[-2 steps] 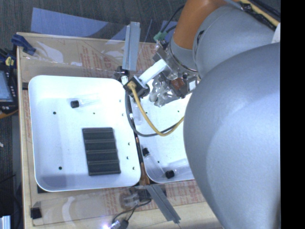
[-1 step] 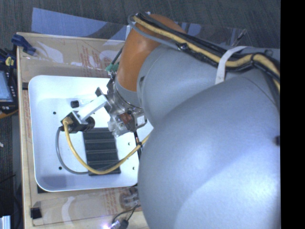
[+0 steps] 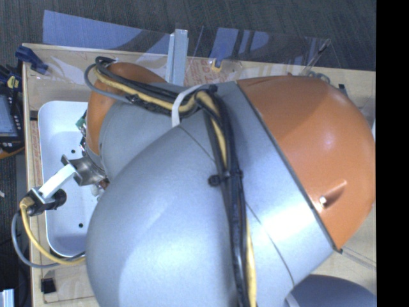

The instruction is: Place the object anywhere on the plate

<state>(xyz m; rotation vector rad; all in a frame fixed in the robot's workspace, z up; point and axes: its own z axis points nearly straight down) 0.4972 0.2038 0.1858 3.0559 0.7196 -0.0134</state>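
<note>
a: where's the object?
b: can't tell. the big grey arm [image 3: 192,229] is right up near the camera & covers most of the surface [image 3: 204,68]. the object & the plate could be under it, i can't make them out.

a: and the hand? wide or narrow?
b: can't tell that either, the arm is in front of it.

a: ok, what's closest to that spot?
b: a white bin [image 3: 54,123] on the left. its bare floor and round rim peek out from behind the arm.

a: anything over the bin?
b: a small metal part [image 3: 83,167] sticks out of the arm's left side, above the bin. a white strip [image 3: 56,183] runs from it down-left to a black plug [image 3: 52,200]. a yellow cable [image 3: 30,238] loops from the plug, past the bin's edge & back under the arm.

a: and on the arm?
b: an orange band [image 3: 97,117] at the left end, a big orange cap [image 3: 313,146] on the right. black & yellow cables [image 3: 225,165] run along the top, held by a white tie [image 3: 176,110].

a: further out?
b: a grey metal post [image 3: 179,56] stands at the far edge of the surface. past it, dark floor [image 3: 192,5].
</note>
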